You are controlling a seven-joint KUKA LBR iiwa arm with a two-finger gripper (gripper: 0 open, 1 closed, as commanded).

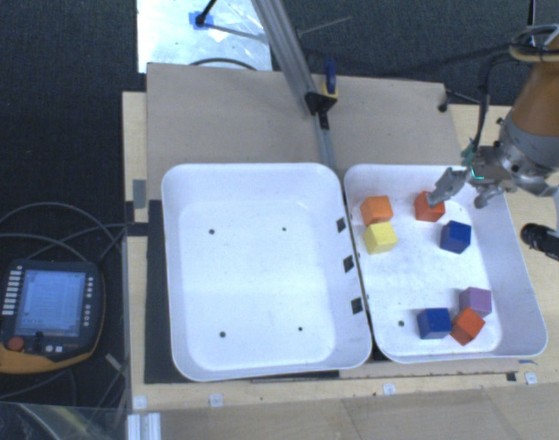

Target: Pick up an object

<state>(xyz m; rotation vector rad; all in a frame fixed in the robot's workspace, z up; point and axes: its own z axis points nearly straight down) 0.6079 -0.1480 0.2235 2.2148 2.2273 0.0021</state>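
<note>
Front edge: bench [261, 406] of pale wood runs along the bottom, bearing two white bins side by side.
Hand controller: grey pendant [43, 314] with a screen and orange trim lies on the dark floor at far left, its cables looping around it.
Left bin: wide shallow tray [183, 246] with a few small dark dots on its floor.
Right bin: tray [518, 273] touching the left one, holding seven blocks.
Near corner group: blue cube [433, 323], orange-red cube [467, 326] and purple cube [476, 299] sit close together, the orange-red one touching or nearly touching the other two.
Middle group: yellow cube [381, 237] sits just in front of an orange cube [377, 210], the pair close to the wall shared with the left bin.
Lone block: darker blue cube [455, 236] stands apart, near the centre right.
Task block: red cube [428, 208] sits toward the far side of the right bin, between the orange cube and the arm.
Arm: grey body with orange band [543, 108] enters from the right.
Claw: gripper [442, 189] tilts down over the red cube's far edge; one grey finger seems to touch the top of it, but the blur hides whether the claw is spread or clenched, so I cannot tell.
Background: metal pole [289, 39] slants across the tan board behind the bins.
</note>
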